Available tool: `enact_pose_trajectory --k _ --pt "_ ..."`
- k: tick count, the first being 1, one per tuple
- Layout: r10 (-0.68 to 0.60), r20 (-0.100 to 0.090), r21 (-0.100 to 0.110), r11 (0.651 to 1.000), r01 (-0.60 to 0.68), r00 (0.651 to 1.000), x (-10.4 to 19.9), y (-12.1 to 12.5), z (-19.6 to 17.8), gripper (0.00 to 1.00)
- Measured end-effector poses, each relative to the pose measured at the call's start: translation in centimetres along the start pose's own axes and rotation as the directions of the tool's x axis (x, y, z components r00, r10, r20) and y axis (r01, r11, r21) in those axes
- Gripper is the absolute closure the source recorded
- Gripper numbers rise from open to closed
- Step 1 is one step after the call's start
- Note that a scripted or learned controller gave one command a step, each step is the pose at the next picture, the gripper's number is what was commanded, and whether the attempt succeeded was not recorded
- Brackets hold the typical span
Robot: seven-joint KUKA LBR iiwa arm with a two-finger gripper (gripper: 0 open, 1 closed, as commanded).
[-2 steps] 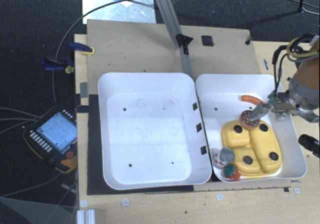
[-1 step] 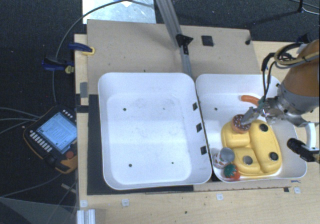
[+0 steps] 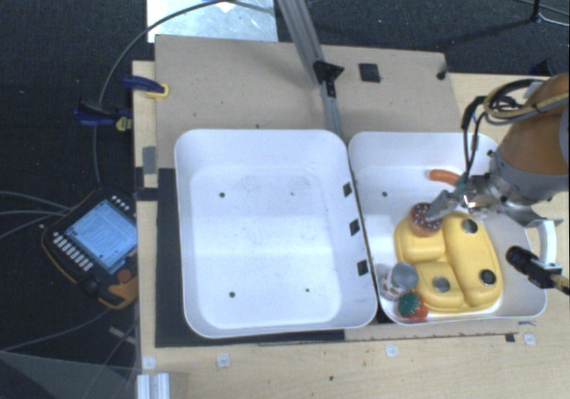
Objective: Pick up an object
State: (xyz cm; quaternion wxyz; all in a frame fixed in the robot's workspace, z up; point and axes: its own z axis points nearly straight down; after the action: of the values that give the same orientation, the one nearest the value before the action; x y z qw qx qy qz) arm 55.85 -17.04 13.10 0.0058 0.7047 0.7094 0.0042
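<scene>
- A grey robot arm (image 3: 525,152) with an orange band reaches in from the right over the right-hand bin (image 3: 392,161) of two white bins set side by side on a bench.
- Its gripper (image 3: 443,207) is low inside that bin, its tip at the upper left corner of a large yellow toy (image 3: 454,264) and just beside a small round pinkish piece (image 3: 422,217).
- How far the jaws stand apart cannot be told at this size and angle, and nothing can be seen held between them.
- The bin's contents crowd its lower right half: the yellow toy, the pinkish piece touching its top edge, a small grey cylinder (image 3: 403,276) and a green-and-red ball (image 3: 409,304) at its left side, and an orange stick (image 3: 444,176) lying apart near the gripper's wrist.
- The left-hand bin (image 3: 205,157) sits next to it.
- The step in hand appears to be the descent onto a target, most likely the pinkish piece or the toy's corner.
- The next move would call for closing firmly on one item and lifting straight up; packed neighbours could cause a slip or a glancing grip.
</scene>
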Motion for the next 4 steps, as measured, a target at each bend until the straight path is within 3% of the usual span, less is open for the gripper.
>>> enact_pose_trajectory --k 1,2,3,4 --pt "0.001 -0.003 -0.003 1.0 -0.001 1.0 0.1 0.1 -1.0 1.0" --pt "0.003 0.0 0.009 1.0 -0.003 1.0 -0.8 -0.2 -6.6 1.0" --pt "0.002 -0.002 0.011 1.0 -0.002 1.0 -0.8 -0.1 -8.2 1.0" --pt "-0.003 -0.003 0.012 1.0 0.003 1.0 5.0 1.1 -7.7 1.0"
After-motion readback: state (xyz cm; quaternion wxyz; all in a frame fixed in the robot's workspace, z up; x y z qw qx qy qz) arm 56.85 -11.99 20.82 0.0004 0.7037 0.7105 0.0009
